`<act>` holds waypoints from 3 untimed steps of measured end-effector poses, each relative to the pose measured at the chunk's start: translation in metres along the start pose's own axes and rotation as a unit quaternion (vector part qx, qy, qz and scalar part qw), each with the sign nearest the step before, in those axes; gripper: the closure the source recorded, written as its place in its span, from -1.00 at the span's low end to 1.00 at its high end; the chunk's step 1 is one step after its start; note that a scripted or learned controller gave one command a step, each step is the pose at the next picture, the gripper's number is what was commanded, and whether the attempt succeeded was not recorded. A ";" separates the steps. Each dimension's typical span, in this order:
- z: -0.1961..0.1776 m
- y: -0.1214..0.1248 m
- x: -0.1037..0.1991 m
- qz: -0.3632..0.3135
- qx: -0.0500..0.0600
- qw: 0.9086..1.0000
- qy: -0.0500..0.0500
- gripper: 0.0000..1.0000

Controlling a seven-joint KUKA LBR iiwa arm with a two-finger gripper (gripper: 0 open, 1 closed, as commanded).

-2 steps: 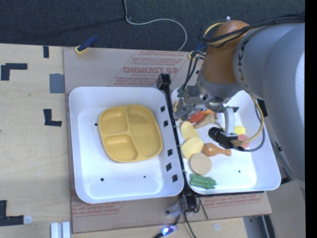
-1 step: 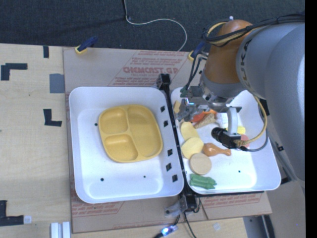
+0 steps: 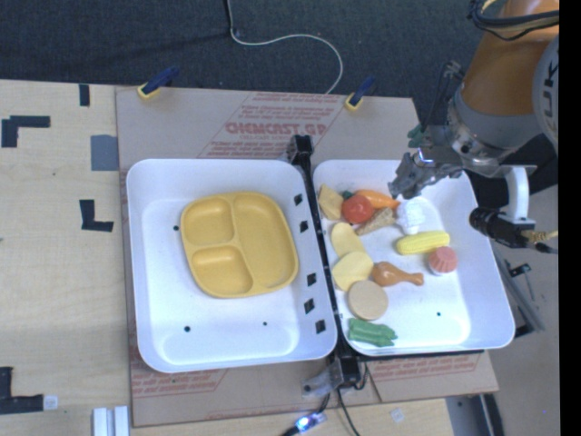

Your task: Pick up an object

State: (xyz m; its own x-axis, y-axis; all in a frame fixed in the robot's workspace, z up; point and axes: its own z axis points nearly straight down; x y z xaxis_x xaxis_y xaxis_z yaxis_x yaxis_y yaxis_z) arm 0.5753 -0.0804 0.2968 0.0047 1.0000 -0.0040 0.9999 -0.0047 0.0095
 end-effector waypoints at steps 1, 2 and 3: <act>0.096 -0.021 0.068 -0.005 0.010 1.000 0.003 1.00; -0.094 -0.037 0.068 -0.004 -0.003 1.000 0.002 1.00; -0.142 -0.092 0.078 -0.004 0.003 1.000 0.003 1.00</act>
